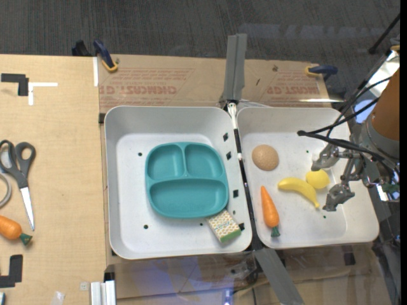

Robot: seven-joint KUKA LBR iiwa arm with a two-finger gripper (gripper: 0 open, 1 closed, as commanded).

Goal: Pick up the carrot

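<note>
Two shallow white bins sit side by side on the bench. In the right bin (pixel 356 230), the carrot (pixel 269 210) lies near the 8 o'clock part of the floor, its orange root pointing toward 12 o'clock and its green stem end toward 6 o'clock, just beside the divider between the bins. A yellow banana (pixel 297 188) lies just at the carrot's 2 o'clock, and a yellow lemon (pixel 318 178) touches the banana's 3 o'clock end. A tan egg (pixel 265 157) rests at the carrot's 12 o'clock. The gripper (pixel 331 180) hangs at the bin's 3 o'clock side, well apart from the carrot; its two fingers (pixel 335 197) stand spread wide, flanking the lemon's 3 o'clock side, with nothing clamped between them. In the left bin (pixel 121 189), a teal divided plate (pixel 186 180) occupies the centre, with a patterned sponge (pixel 224 227) at its 5 o'clock corner.
</note>
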